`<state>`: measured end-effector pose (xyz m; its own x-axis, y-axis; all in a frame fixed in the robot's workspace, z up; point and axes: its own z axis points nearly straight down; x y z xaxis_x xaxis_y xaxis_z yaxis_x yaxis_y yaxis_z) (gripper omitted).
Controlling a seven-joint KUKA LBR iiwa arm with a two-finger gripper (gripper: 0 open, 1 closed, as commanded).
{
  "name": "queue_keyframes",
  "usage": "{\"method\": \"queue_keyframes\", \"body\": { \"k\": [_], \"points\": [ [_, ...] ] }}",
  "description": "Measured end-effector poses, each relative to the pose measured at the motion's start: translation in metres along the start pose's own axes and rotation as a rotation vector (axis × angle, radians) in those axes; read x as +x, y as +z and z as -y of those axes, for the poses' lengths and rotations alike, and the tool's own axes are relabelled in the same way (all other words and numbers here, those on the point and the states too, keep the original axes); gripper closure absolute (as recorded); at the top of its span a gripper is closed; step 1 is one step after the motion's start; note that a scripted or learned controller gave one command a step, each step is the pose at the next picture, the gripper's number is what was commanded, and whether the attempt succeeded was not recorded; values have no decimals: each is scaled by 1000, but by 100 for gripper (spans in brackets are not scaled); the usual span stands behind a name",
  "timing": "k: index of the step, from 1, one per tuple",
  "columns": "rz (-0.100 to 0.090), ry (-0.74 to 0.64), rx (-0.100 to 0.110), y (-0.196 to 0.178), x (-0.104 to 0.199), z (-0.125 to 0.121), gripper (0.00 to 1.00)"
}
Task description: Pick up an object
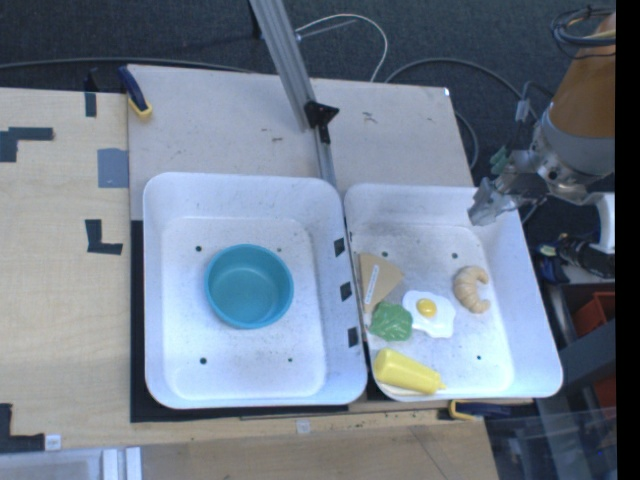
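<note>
Nearest the camera, at the front edge of the right-hand bin (520, 298), lies a yellow toy corn cob (406, 371), on its side and angled toward the corner. Just behind it sit a green lettuce-like piece (390, 321) and a toy fried egg (430, 312), close together, with a tan cheese wedge (376, 277) touching the green piece's far side and a toy croissant (471, 288) a little apart to the right. The left-hand bin (170, 268) holds a blue bowl (249, 285) near its middle. The claw (487, 206) hangs at the far right rim of the right bin, above the wall rather than over any toy, and carries nothing; whether its fingers are spread or pressed together I cannot tell from this angle. For a clean pick, the croissant looks the best target (it lies nearest the claw and has bare bin floor on all sides). I would centre over its middle, turn the fingers across its narrow width, and come straight down before closing. The cluster of egg, green piece and wedge seems riskier, since a finger could land on a neighbour and shove things about. The worktop (230, 118) behind the bins needs no attention.
</note>
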<state>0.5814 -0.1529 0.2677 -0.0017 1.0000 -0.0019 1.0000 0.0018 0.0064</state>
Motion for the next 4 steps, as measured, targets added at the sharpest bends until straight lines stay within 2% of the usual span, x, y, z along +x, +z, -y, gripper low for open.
{"method": "queue_keyframes", "body": {
  "k": [2,3,4],
  "points": [
    [-4,-6,7,-1,102,-16,100],
    [-3,-5,10,22,157,-27,100],
    [-3,-5,9,29,210,-27,100]
  ]
}}
